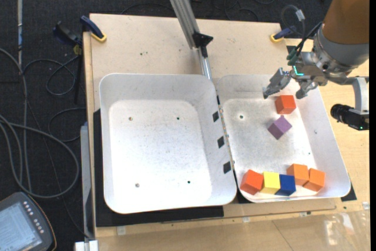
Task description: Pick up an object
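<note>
Nearby, purple block (280, 127) beside orange block (285, 104).

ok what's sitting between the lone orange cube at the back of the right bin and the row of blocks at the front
In the camera view, a purple cube lies between the orange cube and the front row, with bare bin floor around it.

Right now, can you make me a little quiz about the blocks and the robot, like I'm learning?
1. True or false: the purple block lies in the left bin.
2. Which block sits nearest the end effector? A) yellow block B) lone orange block C) blue block
3. Fill in: the row of blocks along the right bin's near edge has ___ orange ones.

Key: 1 false, it lies in the right bin. 2 B. 3 three.
</note>
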`<state>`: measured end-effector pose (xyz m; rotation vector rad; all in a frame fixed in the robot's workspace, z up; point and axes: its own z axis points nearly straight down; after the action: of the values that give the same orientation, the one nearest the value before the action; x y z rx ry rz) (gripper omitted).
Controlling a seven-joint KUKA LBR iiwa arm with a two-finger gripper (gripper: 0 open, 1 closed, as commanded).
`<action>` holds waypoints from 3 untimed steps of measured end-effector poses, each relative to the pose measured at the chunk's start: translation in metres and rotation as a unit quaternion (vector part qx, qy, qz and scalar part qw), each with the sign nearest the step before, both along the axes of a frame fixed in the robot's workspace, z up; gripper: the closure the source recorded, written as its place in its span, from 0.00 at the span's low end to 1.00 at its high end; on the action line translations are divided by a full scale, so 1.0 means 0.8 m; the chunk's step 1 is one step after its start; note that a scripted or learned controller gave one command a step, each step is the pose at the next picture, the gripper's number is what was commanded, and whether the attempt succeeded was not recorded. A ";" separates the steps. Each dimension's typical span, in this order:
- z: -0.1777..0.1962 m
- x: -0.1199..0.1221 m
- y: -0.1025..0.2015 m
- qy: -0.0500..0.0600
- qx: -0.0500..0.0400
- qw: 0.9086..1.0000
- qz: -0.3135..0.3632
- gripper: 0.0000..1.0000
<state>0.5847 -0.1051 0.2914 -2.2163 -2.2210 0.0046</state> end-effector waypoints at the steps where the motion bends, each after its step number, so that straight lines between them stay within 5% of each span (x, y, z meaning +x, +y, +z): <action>1: 0.003 0.001 0.000 -0.002 -0.001 1.000 -0.001 0.00; 3: -0.118 -0.013 0.010 0.000 0.000 1.000 -0.001 0.00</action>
<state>0.5739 -0.0973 0.1966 -2.2193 -2.2176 0.0058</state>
